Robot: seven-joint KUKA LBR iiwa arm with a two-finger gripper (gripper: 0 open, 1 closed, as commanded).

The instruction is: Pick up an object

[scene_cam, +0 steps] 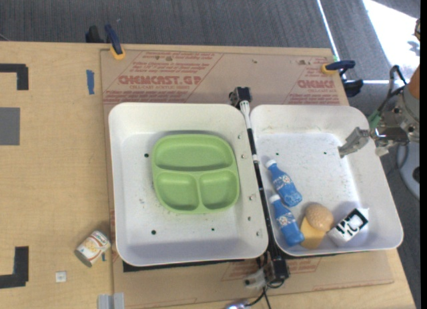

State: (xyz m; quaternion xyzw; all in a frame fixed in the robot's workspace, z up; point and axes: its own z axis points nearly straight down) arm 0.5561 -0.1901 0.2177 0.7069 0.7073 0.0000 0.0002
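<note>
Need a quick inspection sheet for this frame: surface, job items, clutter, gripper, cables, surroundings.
Surface: wooden bench with a cardboard sheet clamped at its far corners; left bin and right bin sit side by side on it.
Job's things: in the right bin, two blue bottles, a tan bun touching the nearer bottle, and a black-and-white box. Green tray in the left bin.
Clutter: small carton on the bench, outside the left bin.
Gripper: gripper over the right bin's far right corner, holding nothing.
Cables: wire at the near edge between the bins; white line across the floor.
Surroundings: grey carpet; black tape marks on the bench.
</note>
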